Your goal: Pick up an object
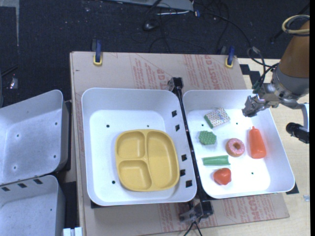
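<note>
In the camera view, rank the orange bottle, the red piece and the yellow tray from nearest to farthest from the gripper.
From the gripper:
1. Orange bottle, just below it in the right bin.
2. Red piece, at that bin's front.
3. Yellow tray, over in the left bin.

arm at right — gripper (249, 108) low

A yellow three-compartment tray (146, 160) lies in the left white bin (93, 132), low in the frame's middle. The bins sit on a brown cardboard sheet (133, 70) held at its top edge by two yellow clamps (98, 58) (229, 59). Black cables (216, 18) trail across the dark floor (39, 38) above. White panels (29, 132) lie at the left edge.
</note>
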Robot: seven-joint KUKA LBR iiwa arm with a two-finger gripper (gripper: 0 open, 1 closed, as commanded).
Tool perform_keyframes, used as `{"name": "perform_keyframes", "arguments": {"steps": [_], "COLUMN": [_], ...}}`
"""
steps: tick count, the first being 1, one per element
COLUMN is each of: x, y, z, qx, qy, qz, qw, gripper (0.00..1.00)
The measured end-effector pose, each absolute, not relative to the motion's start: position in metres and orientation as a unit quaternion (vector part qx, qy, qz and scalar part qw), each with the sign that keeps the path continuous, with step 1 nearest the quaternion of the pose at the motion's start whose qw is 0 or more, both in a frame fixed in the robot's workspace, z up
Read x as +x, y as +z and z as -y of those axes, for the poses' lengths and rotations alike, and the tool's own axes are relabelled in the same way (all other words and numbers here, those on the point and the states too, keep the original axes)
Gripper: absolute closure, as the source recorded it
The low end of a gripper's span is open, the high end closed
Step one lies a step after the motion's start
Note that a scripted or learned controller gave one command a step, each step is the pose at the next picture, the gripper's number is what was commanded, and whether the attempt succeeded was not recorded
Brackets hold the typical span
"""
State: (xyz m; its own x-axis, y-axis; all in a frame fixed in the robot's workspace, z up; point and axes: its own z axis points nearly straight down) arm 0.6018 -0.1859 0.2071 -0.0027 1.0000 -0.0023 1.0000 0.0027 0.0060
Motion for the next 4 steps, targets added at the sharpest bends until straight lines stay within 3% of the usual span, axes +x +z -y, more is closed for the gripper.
{"name": "perform_keyframes", "arguments": {"steps": [1,4], "x": [0.616,0.619], "y": [0.208,0.244], "z": [0.130,-0.028], "qx": [0.704,0.704], "qy": [0.0009,0.0013], "qz": [-0.710,-0.710], "qw": [0.001,0.000], "gripper": [1.00,1.00]}}
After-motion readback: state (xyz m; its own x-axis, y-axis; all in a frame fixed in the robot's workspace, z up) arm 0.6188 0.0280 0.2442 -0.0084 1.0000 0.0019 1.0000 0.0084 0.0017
